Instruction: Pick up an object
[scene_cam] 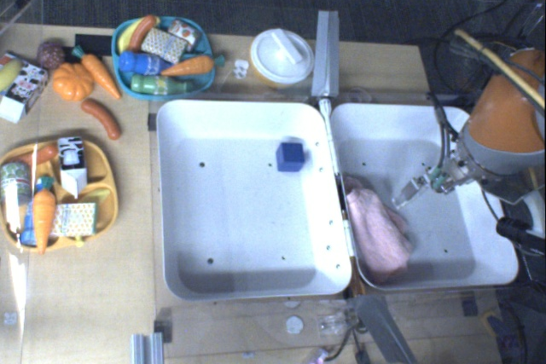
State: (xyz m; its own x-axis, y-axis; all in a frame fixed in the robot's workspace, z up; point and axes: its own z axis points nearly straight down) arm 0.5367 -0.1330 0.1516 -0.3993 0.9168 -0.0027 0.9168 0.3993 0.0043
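The arm is reaching in over the right bin (490, 264) from its right edge, with the gripper (415, 187) hanging above the bin's middle, and nothing is sitting between its fingers; whether the claw is open or closed I cannot tell, since it is too small and blurred to read. Just beside it, toward the left wall of that bin, a pink cloth (375, 230) is lying crumpled, running down toward the near left corner; this is probably the nearest candidate for a pick, and the gripper's slant toward it suggests an approach is being lined up. The other candidate, a blue cube (291, 156), is resting in the left bin (183, 268), near its far right corner and well apart from the gripper. The cloth will likely be giving way softly under the fingers, so a grasp may be needing a bunched fold rather than a flat edge. Toy food is sitting outside the bins, out of play.
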